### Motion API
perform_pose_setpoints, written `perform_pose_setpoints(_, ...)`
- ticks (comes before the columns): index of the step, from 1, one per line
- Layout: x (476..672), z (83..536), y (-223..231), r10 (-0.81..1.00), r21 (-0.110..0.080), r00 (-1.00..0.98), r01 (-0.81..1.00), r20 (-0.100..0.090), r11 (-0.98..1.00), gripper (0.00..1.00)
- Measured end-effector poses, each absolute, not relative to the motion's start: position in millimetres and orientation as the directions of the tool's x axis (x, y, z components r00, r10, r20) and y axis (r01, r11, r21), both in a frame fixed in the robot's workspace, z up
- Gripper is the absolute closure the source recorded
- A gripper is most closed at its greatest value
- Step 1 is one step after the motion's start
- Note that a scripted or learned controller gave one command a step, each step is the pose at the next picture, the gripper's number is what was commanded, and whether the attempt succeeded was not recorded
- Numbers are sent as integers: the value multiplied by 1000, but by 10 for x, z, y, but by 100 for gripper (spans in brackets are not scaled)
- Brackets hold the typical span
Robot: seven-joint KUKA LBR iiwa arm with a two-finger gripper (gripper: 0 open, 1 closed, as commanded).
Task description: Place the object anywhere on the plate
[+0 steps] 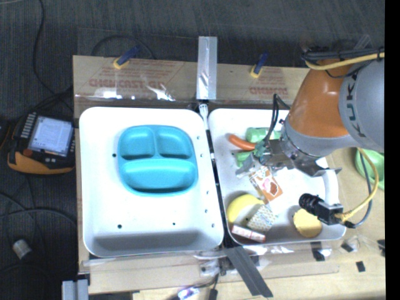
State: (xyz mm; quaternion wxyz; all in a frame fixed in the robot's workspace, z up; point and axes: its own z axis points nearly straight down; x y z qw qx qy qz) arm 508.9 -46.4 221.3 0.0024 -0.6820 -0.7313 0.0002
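1. Dark carpet surrounds the table point(94, 67), a cardboard-faced surface bearing two shallow white bins side by side.
2. Left bin point(100, 230) holds the plate point(156, 158) — a turquoise moulded tray with three compartments, smooth and glossy, probably rigid plastic.
3. Right bin point(215, 167) holds the clutter: an orange carrot-like piece point(240, 142), a green item point(257, 133), a printed packet point(265, 184), a yellow rounded toy point(240, 206), a patterned wrapper point(261, 217) and a second yellow piece point(306, 225).
4. Which of these is the object to move, I cannot tell.
5. The end effector point(265, 158) hovers over the packet and green item; whether it is open or closed is hidden by the wrist.
6. My judgement: the packet looks light, thin and crinkly — likely slippery, best pinched by an edge. The rounded toys look light and firm, easier to take across the middle.
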Motion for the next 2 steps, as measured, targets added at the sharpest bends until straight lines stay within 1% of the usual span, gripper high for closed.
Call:
perform_pose_setpoints(1,5629,1892,73,984,-5,-176,984,-2,176,100)
perform_pose_setpoints(2,5631,1895,73,984,-5,-176,984,-2,176,0)
